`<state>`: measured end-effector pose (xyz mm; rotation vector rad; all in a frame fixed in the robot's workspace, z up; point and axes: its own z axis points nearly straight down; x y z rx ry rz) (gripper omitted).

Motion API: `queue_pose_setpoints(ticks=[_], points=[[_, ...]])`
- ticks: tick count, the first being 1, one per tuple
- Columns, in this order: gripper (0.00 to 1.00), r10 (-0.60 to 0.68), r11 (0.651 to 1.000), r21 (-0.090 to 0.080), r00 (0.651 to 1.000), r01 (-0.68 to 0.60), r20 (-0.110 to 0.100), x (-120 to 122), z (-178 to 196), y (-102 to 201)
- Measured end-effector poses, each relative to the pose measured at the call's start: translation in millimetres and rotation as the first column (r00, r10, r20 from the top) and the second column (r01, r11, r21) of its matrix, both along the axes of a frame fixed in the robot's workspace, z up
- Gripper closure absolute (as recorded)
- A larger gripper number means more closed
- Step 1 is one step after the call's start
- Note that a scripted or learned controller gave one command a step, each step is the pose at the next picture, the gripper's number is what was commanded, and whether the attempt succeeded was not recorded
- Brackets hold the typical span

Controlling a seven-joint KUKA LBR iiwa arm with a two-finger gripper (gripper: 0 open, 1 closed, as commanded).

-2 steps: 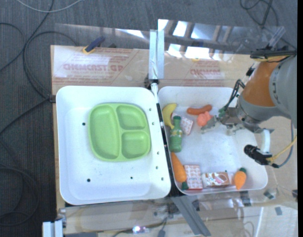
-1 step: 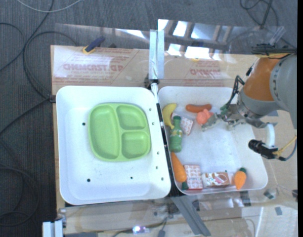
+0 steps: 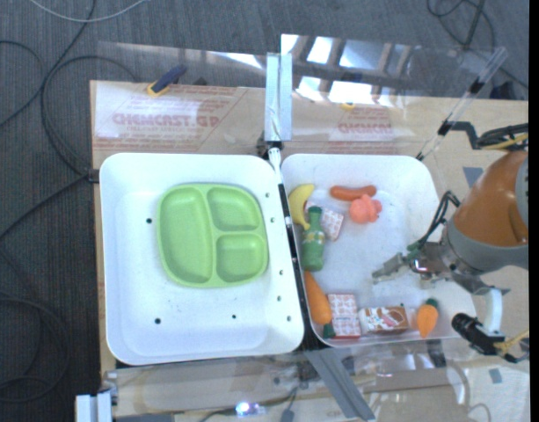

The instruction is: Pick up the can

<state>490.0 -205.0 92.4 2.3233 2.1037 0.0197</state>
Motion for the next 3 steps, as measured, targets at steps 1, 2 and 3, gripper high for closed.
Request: queue_pose_setpoints(ticks=[1,2,3], points=[[0.0,0.022,1.0,0.0,1.0,-0.022,0.001,85.3,-1.2,0.0],[0.0,-0.086,0.996,0.006,0.992,0.087,-0.089,127.6,-4.1,3.7],[0.0,0.099,0.995,0.014,0.993,-0.098,-0.06,126.7,-4.3,-1.2]])
